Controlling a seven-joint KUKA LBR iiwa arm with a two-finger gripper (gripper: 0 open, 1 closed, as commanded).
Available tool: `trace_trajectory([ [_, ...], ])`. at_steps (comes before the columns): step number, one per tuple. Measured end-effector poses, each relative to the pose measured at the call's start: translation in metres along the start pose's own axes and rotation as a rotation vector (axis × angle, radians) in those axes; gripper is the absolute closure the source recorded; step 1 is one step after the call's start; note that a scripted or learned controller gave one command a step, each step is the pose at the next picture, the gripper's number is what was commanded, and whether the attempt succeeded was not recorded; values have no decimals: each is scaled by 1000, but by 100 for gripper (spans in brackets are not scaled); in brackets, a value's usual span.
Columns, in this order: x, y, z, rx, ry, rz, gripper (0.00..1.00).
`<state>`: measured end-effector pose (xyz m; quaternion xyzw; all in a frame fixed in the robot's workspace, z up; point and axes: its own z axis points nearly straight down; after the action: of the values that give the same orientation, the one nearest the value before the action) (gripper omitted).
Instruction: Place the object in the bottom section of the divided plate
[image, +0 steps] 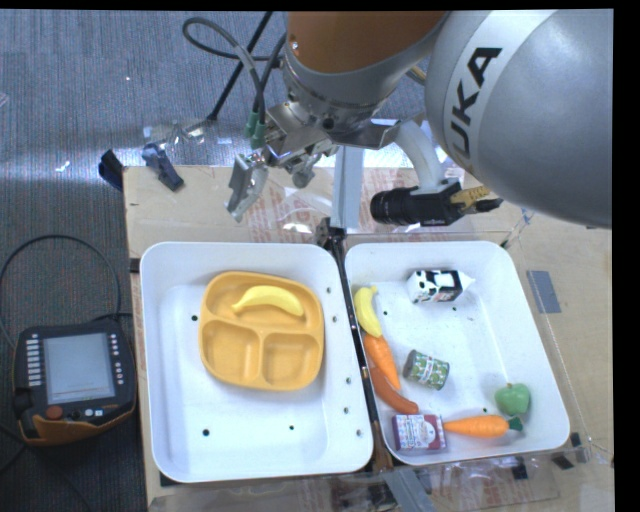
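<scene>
Control pad (72, 372) on floor, far L, well apart from bench.

L bin (170, 440): holds yellow divided plate (232, 352), flat, towards bin's back-L. Plate has one wide section at far side, two small sections at near side. Near sections bare.

Task's thing, my guess since task doesn't name it: plate banana (268, 299), lying curved in the wide far section, i.e. not yet in a bottom section. Could equally be sth from R bin; can't settle that.

Handling, est.: looks like toy fruit, so light, stiff, smooth skin, prob. a bit slippery. Not fragile. Curve means it may pivot if pinched near a tip. Best hold: across the thick middle, claw closing over the narrow width, square to its long axis. Plate walls low, so approach from above looks OK; the rim just behind it leaves little room on that side.

Claw (245, 190): hangs above bench beyond L bin's back edge, up and well apart from the banana. Spread or pressed together: cannot tell at this angle. Nothing seen in it.

R bin (480, 290), L to R: second banana (368, 311) by L wall, its end touching a long carrot (385, 375); red box (417, 432); can (426, 369) on its side; cow-print carton (436, 286) at back; small carrot (478, 426); green fruit (513, 399).
</scene>
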<state>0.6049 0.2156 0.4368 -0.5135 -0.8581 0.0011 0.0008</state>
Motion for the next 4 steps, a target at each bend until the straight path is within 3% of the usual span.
trace_trajectory([
  [4,4,6,1,-1,0,-28,0],
])
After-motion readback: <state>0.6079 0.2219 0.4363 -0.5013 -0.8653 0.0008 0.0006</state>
